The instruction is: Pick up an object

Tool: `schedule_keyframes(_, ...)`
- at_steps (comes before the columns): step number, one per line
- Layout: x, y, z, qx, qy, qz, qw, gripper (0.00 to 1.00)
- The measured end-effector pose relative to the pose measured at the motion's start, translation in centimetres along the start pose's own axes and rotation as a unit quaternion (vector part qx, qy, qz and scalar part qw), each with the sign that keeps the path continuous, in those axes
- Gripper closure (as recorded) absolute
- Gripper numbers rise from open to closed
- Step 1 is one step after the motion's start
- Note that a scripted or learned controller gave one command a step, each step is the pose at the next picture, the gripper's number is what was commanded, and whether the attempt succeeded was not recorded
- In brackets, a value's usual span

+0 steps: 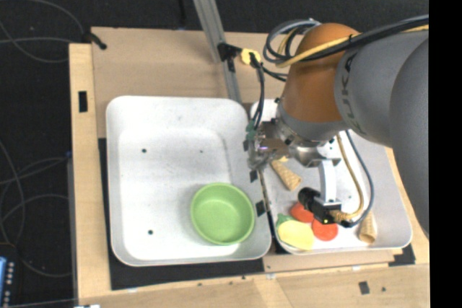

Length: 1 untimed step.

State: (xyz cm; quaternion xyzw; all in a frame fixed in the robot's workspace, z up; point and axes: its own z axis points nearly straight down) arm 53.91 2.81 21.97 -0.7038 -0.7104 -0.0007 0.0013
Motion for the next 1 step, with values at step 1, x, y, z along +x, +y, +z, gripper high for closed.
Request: schedule_keyframes(1, 5.41, -1.37, -2.03, -0.002, 0.000, 0.000, 1.0000, 1.00)
